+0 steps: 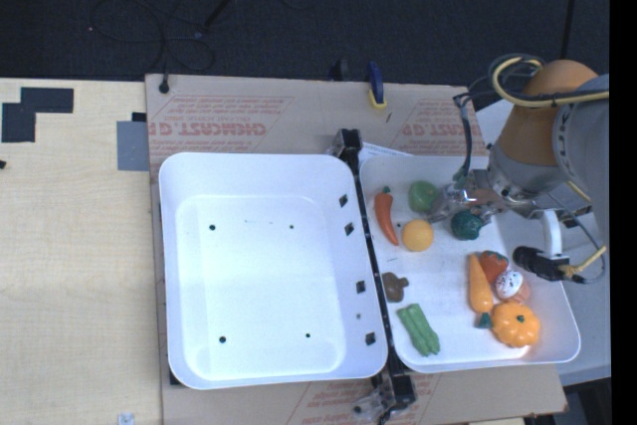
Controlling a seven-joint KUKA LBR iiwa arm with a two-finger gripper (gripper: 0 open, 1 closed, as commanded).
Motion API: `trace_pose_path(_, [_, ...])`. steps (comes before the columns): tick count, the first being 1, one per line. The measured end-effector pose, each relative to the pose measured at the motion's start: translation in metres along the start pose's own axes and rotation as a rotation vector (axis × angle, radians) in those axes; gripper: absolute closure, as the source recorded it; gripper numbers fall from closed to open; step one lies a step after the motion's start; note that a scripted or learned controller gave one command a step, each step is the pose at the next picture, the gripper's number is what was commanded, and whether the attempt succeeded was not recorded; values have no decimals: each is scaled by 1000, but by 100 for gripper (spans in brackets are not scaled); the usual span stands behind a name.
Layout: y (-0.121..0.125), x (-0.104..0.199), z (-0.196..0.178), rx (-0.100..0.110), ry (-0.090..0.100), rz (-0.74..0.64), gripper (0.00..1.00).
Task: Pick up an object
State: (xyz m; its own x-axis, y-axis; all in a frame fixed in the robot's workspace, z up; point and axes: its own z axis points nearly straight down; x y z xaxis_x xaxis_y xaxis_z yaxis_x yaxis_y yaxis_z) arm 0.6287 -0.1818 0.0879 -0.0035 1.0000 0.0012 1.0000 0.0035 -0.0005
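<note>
The end effector, its finger state impossible to tell, is poised in the right bin between a light green toy and a small, rigid dark-green toy, judged best pinched across its middle.

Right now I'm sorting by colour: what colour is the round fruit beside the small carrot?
Yellow-orange; the round fruit shows in the camera view.

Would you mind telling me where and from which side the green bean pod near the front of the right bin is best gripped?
Probably across the middle of the green bean pod, from straight above. It lies flat, long and narrow, slightly slanted, with bare bin floor on both long sides, apart from the brown piece.
</note>
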Motion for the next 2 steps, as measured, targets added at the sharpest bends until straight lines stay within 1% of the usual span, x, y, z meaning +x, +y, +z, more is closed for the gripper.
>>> trace_pose_path(1, [-2,-1,-10,3,0,2,100])
trace_pose_path(2, [9,52,-122,-9,-1,-2,100])
